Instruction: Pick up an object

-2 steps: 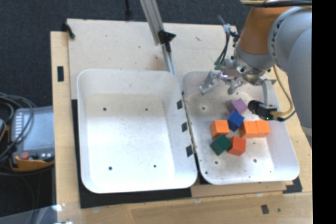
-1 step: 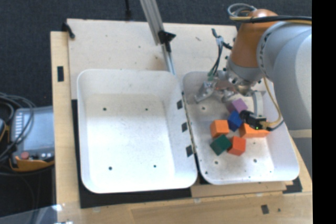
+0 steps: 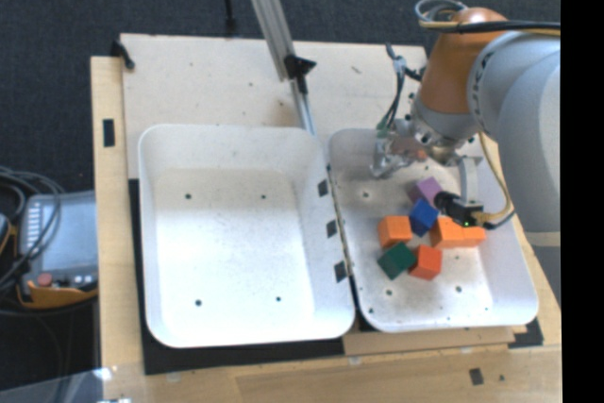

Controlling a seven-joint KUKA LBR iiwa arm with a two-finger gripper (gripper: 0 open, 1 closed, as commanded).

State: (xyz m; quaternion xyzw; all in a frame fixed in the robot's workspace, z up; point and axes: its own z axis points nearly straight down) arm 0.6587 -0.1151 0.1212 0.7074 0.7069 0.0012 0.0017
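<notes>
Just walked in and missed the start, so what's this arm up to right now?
The grey arm with the orange band reaches in over the right shallow white bin. Its pincer hangs at that bin's far end, apart from the small blocks clustered mid-bin: a purple block, a blue block, orange blocks and a green block. Nothing is picked up yet.

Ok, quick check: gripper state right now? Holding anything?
Gripper: low over the back of the right bin, away from the blocks; open or shut cannot be told, and no object shows in it.
</notes>
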